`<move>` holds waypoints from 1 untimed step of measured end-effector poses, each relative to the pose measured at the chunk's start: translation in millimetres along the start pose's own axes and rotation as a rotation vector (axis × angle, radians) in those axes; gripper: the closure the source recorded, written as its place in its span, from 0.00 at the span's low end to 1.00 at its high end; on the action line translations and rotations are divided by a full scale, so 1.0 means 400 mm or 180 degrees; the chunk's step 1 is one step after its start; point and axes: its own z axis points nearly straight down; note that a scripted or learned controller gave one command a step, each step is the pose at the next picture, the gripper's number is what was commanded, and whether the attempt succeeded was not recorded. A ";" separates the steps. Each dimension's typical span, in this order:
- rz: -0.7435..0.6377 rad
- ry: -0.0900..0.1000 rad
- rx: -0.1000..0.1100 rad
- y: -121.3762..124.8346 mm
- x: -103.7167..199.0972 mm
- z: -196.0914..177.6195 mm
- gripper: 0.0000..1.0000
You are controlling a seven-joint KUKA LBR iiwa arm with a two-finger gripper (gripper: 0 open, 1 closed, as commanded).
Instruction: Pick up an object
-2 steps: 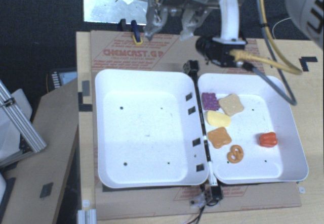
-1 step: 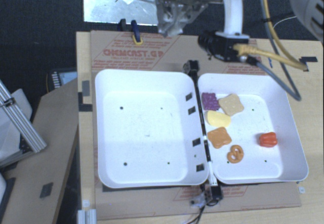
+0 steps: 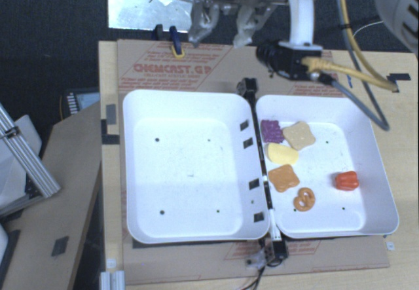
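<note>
My gripper (image 3: 222,28) hangs high at the top of the view, above the bench behind both bins, with its two fingers spread apart and nothing between them. In the right bin (image 3: 366,151) lie a purple grape bunch (image 3: 272,130), a tan toast slice (image 3: 299,135), a yellow piece (image 3: 283,154), an orange waffle-like piece (image 3: 285,178), a small pretzel (image 3: 304,199) and a red pepper (image 3: 346,181). All of them sit well below and to the right of the gripper.
The left bin (image 3: 186,164) stands beside the right one, joined by a black-clipped divider (image 3: 256,151). Both rest on a cardboard sheet (image 3: 173,67). A yellow and blue clamp (image 3: 175,43) sits at the cardboard's far edge, close to the gripper.
</note>
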 end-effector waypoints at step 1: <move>-0.0004 0.0006 -0.0008 0.000 0.001 -0.029 1.00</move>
